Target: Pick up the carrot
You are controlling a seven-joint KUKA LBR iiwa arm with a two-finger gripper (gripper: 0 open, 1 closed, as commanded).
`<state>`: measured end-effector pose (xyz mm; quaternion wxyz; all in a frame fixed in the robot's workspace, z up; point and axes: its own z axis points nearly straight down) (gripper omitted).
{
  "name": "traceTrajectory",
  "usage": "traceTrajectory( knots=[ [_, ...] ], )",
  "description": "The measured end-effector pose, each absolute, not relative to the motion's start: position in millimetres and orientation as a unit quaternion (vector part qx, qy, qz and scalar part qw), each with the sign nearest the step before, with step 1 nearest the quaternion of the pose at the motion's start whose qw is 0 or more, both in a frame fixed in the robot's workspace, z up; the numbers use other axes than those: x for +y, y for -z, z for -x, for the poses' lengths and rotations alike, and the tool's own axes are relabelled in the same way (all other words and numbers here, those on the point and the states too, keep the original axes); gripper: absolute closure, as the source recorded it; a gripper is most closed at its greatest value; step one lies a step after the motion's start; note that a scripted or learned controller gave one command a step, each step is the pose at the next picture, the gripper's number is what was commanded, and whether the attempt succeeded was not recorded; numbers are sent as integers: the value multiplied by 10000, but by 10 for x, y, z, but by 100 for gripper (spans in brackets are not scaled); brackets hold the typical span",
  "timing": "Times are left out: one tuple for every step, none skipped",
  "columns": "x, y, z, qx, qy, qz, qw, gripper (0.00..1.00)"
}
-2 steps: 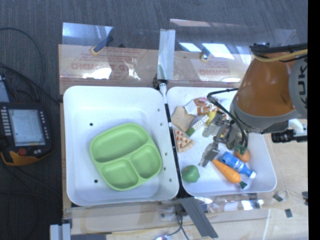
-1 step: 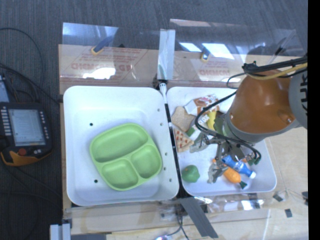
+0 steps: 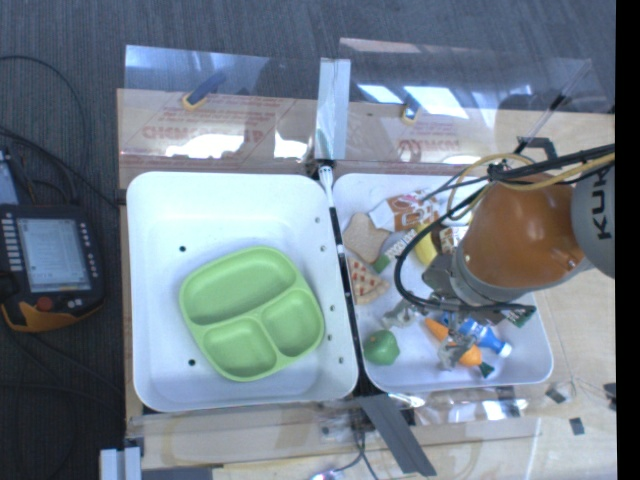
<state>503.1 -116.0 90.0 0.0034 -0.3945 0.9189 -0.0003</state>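
Note:
The carrot (image 3: 440, 326) is an orange piece with a green end, lying slantwise near the front of the right bin (image 3: 540, 366). My gripper (image 3: 458, 340) is down in that bin, right over the carrot's middle, under the grey wrist and the orange band (image 3: 520, 233). The wrist and cables hide most of the gripper, so I cannot make out whether the carrot is gripped or only lies beneath it.
Also in the right bin are a green round fruit (image 3: 380, 346), a pizza slice (image 3: 368, 286), a tan cookie (image 3: 362, 236), a yellow piece (image 3: 425, 248) and a blue item (image 3: 492, 342) beside the carrot. In the left bin (image 3: 160, 218) lies a green divided plate (image 3: 252, 312).

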Motion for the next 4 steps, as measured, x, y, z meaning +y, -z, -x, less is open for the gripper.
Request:
traceTrajectory(
  knots=[
    [-1149, -1020, -5066, 9191, 24, 3938, 80, 100],
    [-1266, -1581, -5093, 7994, -5, 6008, 22, 100],
    [-1262, -1572, -5088, 7991, -15, 6013, 17, 0],
    [-1426, -1009, -4903, 8034, -3, 5955, 16, 0]
  ],
)
